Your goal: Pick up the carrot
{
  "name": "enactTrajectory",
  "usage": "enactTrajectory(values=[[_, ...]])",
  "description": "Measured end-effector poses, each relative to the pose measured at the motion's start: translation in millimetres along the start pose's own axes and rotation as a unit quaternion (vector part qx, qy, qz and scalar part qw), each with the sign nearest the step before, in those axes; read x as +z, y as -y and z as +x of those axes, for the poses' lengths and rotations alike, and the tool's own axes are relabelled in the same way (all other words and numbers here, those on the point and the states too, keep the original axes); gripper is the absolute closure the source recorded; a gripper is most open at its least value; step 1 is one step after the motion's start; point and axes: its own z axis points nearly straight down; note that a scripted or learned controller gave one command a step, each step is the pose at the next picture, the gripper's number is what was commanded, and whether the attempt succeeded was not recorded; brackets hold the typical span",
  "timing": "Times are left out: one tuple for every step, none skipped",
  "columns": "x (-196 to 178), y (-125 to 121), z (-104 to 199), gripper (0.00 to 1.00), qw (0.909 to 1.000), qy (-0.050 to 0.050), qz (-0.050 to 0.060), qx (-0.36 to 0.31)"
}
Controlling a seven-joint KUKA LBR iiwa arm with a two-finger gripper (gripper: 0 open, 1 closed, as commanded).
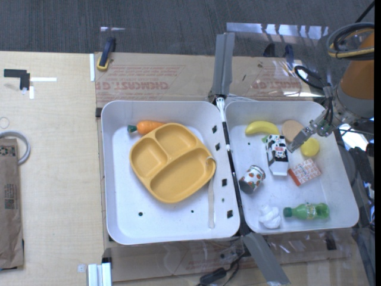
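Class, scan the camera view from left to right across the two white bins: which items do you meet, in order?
carrot → yellow divided plate → small mug → milk carton → green bottle. The gripper hangs over the right bin, so I leave it and nearby overlapping items unranked.

Carrot point(149, 126) sits upper left of the left bin point(113, 177), pressed against the yellow plate point(171, 161); open floor lies left and below, while the right bin point(348, 189) is crowded.

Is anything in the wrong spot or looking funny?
The carrot lies alone beside the yellow plate in the left bin, while the tool is over the right bin, among other toys.
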Motion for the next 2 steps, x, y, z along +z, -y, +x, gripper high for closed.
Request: enactTrajectory(values=[[9, -64, 47, 0.0, 0.9993, 0.0, 0.0, -0.037], [-5, -35, 38, 0.0, 0.9998, -0.001, 0.002, 0.022]])
